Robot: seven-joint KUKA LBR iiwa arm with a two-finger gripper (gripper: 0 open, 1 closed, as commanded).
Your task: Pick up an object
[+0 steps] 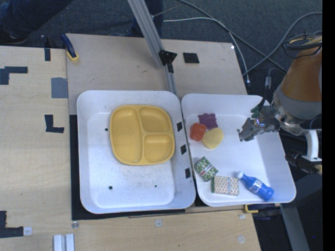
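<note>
The nearest pickable thing, a yellow lump point(213, 138), lies in the right bin point(272, 156), touching an orange ball point(197, 132) below purple grapes point(208, 120). My claw point(246, 134) hovers just right of it, holding nothing I can see. Toward the bin's front lie a green packet point(205, 168), carton point(225, 185) and blue bottle point(256, 185). The left bin point(94, 161) holds a yellow tray point(142, 134).

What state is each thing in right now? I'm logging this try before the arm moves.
yellow divided plate: flat in left bin, compartments bare
blue bottle: lying on its side, right bin
green packet: lying flat
carton: lying flat
purple grapes: resting loose
end effector: over right bin, nothing between its fingers
</note>
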